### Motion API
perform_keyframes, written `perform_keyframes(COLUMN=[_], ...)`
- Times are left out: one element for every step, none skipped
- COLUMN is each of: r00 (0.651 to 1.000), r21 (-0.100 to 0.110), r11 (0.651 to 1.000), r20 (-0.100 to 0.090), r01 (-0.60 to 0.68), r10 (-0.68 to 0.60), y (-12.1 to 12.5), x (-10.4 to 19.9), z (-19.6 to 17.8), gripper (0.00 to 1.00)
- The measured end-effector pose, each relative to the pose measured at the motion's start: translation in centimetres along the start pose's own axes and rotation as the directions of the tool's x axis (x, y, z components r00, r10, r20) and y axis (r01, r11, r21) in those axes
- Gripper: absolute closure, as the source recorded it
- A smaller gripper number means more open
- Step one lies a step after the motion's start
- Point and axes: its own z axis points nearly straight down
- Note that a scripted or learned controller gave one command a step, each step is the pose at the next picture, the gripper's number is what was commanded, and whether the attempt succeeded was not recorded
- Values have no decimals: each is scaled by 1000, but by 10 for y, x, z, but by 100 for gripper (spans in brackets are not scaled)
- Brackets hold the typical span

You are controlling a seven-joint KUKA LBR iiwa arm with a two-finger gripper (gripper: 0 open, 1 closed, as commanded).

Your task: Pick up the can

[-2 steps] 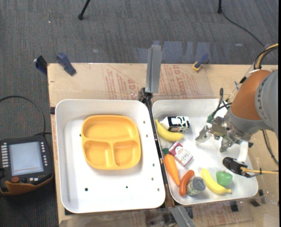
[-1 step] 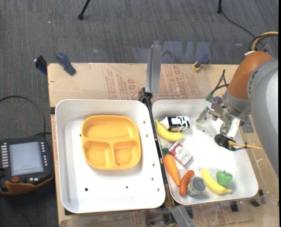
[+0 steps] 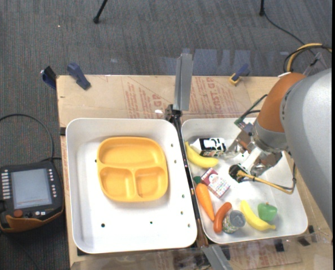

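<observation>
2 white bins sit side by side. The left bin [image 3: 83, 151] holds 1 yellow plate [image 3: 133, 169] with 3 compartments. The right bin [image 3: 291, 207] holds 8 things: 1 can, 2 bananas, 1 carrot, 1 red sausage-shaped piece, 1 green pepper, 1 small carton and 1 black-and-white toy.

Read from the right bin's centre, the can [image 3: 233, 221] stands upright at 6 o'clock, close to the near wall. The red piece [image 3: 222, 217] touches it at its 9 o'clock side, and 1 banana [image 3: 256, 217] lies just beside it at its 3 o'clock side. The pepper [image 3: 267, 211] sits at 5 o'clock, next to that banana. The carrot [image 3: 205, 200] lies at 8 o'clock, the carton [image 3: 216, 183] at 9 o'clock, the second banana [image 3: 200, 156] at 10 o'clock and the toy [image 3: 212, 145] at 11 o'clock.

The gripper [image 3: 247, 153] hangs at 12 o'clock, well apart from the can; how wide it stands is not readable from this angle.
</observation>
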Motion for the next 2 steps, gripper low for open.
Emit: perform_keyframes(r00=[990,983], r21=[1,1], r11=[990,983], r20=[1,0], r01=[-140,-183], r10=[140,183], y=[-52,-37], x=[31,-1], z=[1,-15], gripper=[0,0])
